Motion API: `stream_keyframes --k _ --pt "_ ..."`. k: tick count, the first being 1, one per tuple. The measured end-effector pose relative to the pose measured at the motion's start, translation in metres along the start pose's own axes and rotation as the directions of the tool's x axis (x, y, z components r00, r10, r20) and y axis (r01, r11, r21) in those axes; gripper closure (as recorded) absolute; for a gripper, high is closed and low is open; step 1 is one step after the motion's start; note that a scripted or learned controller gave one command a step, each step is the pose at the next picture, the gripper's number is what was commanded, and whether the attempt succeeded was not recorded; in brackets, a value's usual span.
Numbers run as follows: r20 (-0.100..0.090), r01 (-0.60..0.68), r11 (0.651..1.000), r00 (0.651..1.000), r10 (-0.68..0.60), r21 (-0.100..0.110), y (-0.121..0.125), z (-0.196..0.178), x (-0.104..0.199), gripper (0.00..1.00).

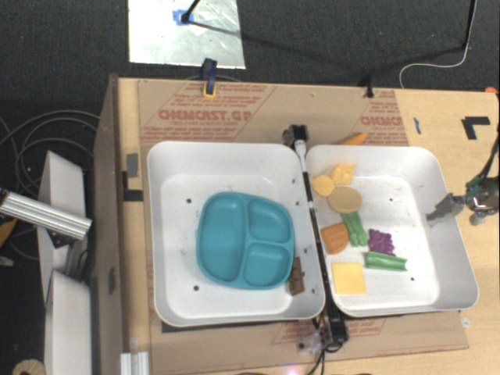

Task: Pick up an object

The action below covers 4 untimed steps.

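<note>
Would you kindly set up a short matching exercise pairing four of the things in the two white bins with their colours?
Things:
1. divided plate
2. square slice
3. grape bunch
4. round flat piece

Colours:
A. purple
B. tan
C. teal
D. yellow

Pairs: 1-C, 2-D, 3-A, 4-B
</note>
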<state>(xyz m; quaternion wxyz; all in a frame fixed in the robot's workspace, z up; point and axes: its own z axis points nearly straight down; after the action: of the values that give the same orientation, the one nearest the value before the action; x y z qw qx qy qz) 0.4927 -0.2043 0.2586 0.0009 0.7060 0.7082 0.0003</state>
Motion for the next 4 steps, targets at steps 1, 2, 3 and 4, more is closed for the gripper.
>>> stream_keyframes --k 1,2,3,4 --pt "-0.006 0.007 1.0 1.0 -0.007 0.008 0.01 0.098 0.07 0.0" --pt "-0.002 -0.002 1.0 1.0 0.002 0.006 0.01 0.176 0.067 0.0" --pt "-0.001 -0.001 1.0 1.0 0.001 0.0 0.012 0.162 0.067 1.0" --pt "-0.001 -0.001 1.0 1.0 0.001 0.0 0.012 0.162 0.067 0.0"
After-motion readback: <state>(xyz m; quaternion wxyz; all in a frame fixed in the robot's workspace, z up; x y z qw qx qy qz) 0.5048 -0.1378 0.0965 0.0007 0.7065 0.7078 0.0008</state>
